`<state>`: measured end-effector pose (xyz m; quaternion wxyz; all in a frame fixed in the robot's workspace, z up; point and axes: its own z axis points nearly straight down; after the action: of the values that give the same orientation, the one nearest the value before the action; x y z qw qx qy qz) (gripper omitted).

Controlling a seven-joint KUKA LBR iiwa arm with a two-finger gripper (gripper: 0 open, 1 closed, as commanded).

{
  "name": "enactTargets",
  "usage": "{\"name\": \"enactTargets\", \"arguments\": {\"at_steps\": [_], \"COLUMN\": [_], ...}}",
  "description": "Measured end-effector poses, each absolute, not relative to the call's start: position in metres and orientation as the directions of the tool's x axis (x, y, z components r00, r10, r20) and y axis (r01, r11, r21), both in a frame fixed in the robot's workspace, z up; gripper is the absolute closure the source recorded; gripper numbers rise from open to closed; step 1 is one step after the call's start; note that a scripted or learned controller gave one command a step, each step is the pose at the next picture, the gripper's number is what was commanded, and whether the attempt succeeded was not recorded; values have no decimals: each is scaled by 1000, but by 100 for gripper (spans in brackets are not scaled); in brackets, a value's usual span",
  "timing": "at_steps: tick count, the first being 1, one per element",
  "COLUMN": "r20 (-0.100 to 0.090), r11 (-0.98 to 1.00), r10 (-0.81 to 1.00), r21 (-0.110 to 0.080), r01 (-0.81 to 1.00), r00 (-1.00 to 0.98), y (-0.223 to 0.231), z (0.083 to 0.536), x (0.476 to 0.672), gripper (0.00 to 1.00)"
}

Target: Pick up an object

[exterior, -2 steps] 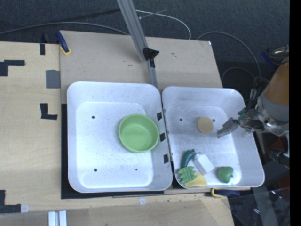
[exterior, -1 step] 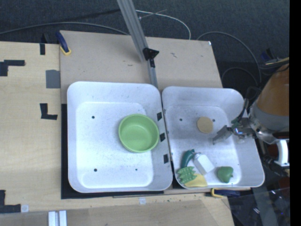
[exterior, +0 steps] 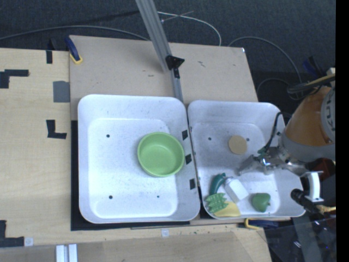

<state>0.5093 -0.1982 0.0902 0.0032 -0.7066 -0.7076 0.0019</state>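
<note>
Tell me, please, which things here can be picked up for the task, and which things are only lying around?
For the job: gripper; green bowl; tan disc; white block; small green lump; green and yellow toy.

Lying about: two white bins; blue-handled clamp; grey pole; cables.

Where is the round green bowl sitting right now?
The round green bowl sits in the left white bin, toward that bin's right side, close to the wall it shares with the right white bin.
</note>
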Motion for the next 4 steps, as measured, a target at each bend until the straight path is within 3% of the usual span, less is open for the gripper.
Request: {"name": "enactTargets", "arguments": {"at_steps": [1, 2, 4], "r20": [1, -1, -1], "r11": [2, 1, 2], "r10": [1000, 1000, 1000], "r21": [-4, 2, 2], "r01": [1000, 1000, 1000], "r00": [-2, -1, -2], "y": [-198, -197, -197], "z": [103, 147, 225], "x": [510, 505, 515], "gripper": [100, 100, 100]}}
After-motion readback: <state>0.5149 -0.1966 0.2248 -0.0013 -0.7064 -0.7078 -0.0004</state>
